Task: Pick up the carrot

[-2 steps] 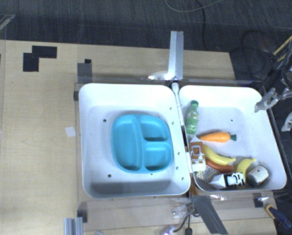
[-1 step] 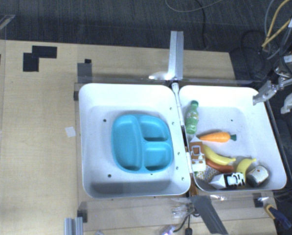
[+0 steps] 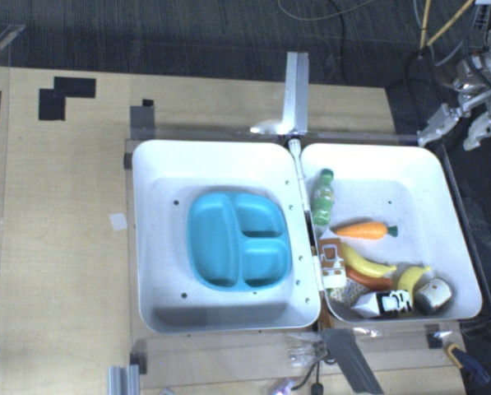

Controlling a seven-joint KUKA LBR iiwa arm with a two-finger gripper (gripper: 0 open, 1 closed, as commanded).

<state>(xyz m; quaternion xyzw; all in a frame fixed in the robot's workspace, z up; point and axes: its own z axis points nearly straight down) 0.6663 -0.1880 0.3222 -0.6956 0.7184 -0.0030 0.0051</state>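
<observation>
Bench (image 3: 64, 245) was light wood, dark floor behind it with loose cables along the far edge. Black tape marks sat near the bench's far left corner. You had two white bins side by side, touching along a shared middle edge, with a metal post (image 3: 297, 89) standing upright just behind that seam.

Left bin (image 3: 159, 171) held a blue tray (image 3: 237, 239), three compartments, lying flat around the bin's centre, nothing in it.

Right bin (image 3: 418, 179) held everything else. Carrot (image 3: 363, 230) lay flat near the bin's middle, orange body pointing toward the left edge, green stub toward the right edge, clear of the other items on its far side. Green bottle (image 3: 321, 197) lay along the left edge, just beyond the carrot's tip. Banana (image 3: 368, 263) lay just in front of the carrot, curving toward the near right corner. A small box (image 3: 331, 262) sat against the left edge beside the banana. More small items were crowded along the near edge; you couldn't tell them apart well.

Gripper (image 3: 467, 126) hung outside the right bin, off its far right corner, well apart from the carrot. Fingers (image 3: 438, 124) were spread wide, nothing between them. Carrot was untouched in the bin.
</observation>
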